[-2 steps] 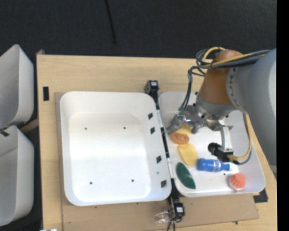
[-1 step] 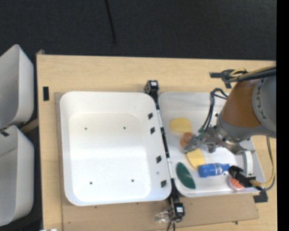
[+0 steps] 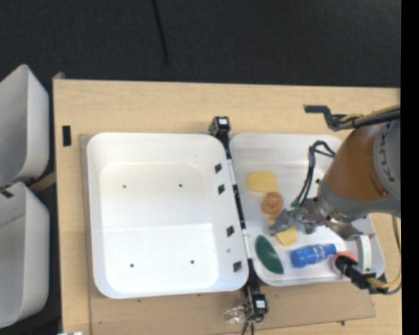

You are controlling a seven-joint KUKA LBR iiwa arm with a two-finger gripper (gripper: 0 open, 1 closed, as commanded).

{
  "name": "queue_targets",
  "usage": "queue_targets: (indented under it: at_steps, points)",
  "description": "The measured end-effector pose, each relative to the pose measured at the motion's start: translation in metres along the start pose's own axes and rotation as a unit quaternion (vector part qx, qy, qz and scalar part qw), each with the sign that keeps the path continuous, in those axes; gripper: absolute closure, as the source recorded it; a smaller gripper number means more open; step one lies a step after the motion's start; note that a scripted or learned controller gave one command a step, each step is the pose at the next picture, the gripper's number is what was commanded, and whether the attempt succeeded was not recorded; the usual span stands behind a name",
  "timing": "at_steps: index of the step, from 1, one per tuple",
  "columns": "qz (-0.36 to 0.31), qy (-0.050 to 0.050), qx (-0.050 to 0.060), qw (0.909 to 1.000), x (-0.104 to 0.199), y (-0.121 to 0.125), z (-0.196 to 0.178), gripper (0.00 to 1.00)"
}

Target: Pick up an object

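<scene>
While poised low in the right bin (image 3: 246,187), just beside the small yellow block (image 3: 287,237) and below the orange piece (image 3: 272,202), appears to be in the approach step, nothing gripped. Pincer (image 3: 285,220) spread: cannot tell. Next: centre over the block, descend, close, lift clear of green object (image 3: 269,254) and blue bottle (image 3: 311,255).

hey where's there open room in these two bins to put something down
The left white bin shows bare floor from wall to wall. The right white bin is crowded: a yellow lump, orange round piece, small yellow block, dark green oval and blue bottle cluster around the gripper. A bare strip runs along its far wall.
</scene>
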State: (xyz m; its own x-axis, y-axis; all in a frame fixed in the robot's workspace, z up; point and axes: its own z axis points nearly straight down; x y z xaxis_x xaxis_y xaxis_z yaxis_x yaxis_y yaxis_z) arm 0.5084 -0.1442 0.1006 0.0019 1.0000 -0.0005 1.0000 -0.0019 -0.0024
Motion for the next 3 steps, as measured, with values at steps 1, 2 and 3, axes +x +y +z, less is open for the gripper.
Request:
queue_targets:
  at_steps: [1,2,3]
  points:
    - [-0.003,0.000,-0.002,1.0000,0.040,0.022,0.000,0.00]
    - [0.002,0.000,-0.003,1.0000,0.037,0.022,-0.011,1.00]
    - [-0.008,0.002,-0.009,0.9999,0.141,0.096,-0.107,1.00]
